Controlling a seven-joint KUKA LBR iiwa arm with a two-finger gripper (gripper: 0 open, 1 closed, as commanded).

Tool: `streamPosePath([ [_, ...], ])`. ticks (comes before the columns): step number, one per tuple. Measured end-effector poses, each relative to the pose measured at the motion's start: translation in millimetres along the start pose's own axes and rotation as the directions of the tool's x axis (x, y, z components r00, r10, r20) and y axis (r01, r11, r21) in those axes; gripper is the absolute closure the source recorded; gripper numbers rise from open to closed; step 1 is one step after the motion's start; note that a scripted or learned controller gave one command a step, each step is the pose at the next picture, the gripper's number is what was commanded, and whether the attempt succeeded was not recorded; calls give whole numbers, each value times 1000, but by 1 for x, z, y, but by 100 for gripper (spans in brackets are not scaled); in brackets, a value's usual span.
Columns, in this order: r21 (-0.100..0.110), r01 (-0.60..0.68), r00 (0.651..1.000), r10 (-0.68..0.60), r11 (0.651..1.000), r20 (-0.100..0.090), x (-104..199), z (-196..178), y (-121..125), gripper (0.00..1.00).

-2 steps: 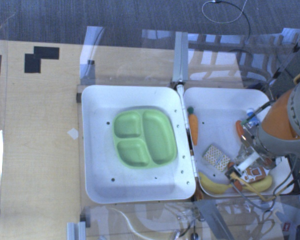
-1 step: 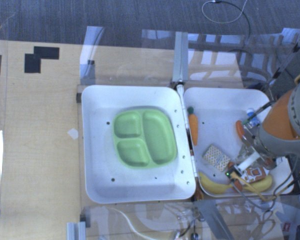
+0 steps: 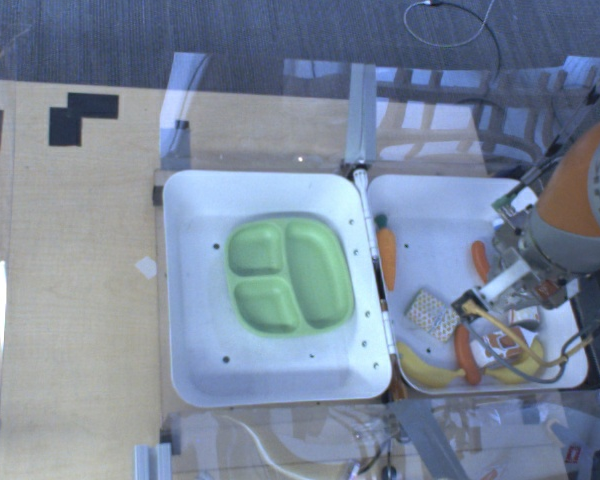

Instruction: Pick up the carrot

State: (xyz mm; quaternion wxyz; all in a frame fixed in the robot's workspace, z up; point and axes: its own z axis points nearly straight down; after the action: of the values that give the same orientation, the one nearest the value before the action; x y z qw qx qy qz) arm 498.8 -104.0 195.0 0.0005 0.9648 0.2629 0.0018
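Observation:
The carrot (image 3: 386, 254), orange with a small green top, lies along the left wall of the right bin (image 3: 430, 203), pointing down the view. My gripper (image 3: 526, 294) hangs over the right side of that bin, well to the right of the carrot and apart from it. Nothing shows between gripper and carrot but bare bin floor. The wrist and its fittings hide the fingers.
In the right bin lie a red sausage (image 3: 479, 260), a second one (image 3: 465, 354), a banana (image 3: 425, 368), a patterned block (image 3: 432, 315) and a small printed packet (image 3: 502, 344). The left bin (image 3: 195, 268) holds a green divided plate (image 3: 285, 276).

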Motion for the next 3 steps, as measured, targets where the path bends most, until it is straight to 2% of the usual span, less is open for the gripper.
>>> streamPosePath([
  [1,0,-151,989,151,989,1,8,-48,-33,100],
  [2,1,-317,949,317,949,2,3,-40,-27,100],
  [3,-3,-321,947,321,947,-13,4,92,-21,100],
])
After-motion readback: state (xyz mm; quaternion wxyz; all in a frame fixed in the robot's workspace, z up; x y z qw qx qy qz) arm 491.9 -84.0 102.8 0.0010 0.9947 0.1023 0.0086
